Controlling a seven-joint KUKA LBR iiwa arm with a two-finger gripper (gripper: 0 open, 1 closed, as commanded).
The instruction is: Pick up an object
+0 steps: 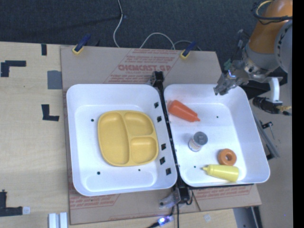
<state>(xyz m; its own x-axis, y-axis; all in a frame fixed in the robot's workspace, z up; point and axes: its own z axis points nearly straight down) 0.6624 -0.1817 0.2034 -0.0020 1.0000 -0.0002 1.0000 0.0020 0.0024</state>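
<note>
White bin point(247, 127): tapered orange bottle point(183, 110).

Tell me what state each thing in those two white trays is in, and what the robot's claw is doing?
Yellow divided plate: lying flat in the left bin, compartments bare.
Orange bottle: on its side in the right bin.
Small grey can: tipped over, mid-bin.
Orange ring: lying flat.
Yellow bottle: on its side, just below the ring.
Gripper: above the right bin's far corner, holding nothing visible.
</note>
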